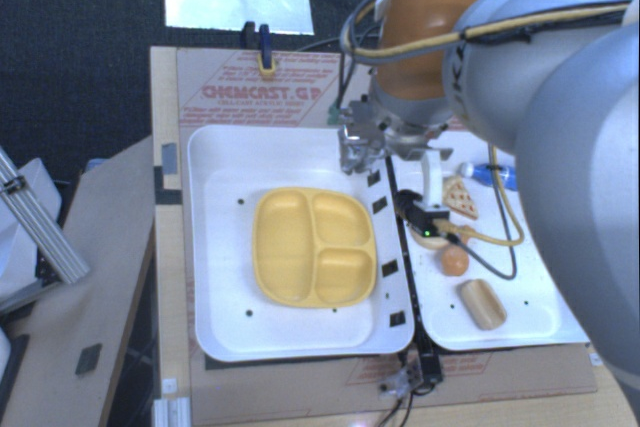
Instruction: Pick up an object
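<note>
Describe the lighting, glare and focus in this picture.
Camera view: even, bright light; the left bin is nearly washed out white; the yellow tray is sharp with a soft shadow; the arm's near link is large and blurred at right.

The arm (560,105) was bulky and smooth, grey-shelled, with a rounded orange band (430,25) above its wrist. A yellowish cable (540,20) ran along the shell, dark cables (352,30) looped beside the band, and metal hardware (385,135) sat beneath.
</note>
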Available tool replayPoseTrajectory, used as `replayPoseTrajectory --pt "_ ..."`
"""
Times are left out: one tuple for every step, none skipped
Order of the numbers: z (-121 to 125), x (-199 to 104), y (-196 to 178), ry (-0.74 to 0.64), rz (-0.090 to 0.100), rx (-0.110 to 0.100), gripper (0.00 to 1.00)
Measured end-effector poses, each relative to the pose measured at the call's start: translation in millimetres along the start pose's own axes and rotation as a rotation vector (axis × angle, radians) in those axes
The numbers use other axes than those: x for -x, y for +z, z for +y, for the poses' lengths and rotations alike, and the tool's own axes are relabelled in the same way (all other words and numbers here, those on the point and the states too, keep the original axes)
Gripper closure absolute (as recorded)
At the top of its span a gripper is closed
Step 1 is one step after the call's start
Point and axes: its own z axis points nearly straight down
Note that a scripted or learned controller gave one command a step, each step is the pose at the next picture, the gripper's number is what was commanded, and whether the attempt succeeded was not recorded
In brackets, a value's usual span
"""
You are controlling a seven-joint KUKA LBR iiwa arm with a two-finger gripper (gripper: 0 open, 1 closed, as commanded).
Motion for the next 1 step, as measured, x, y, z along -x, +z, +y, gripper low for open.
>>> replayPoseTrajectory --pt "0.2 3.7 0.6 0.006 -0.002 -0.001 0.00"
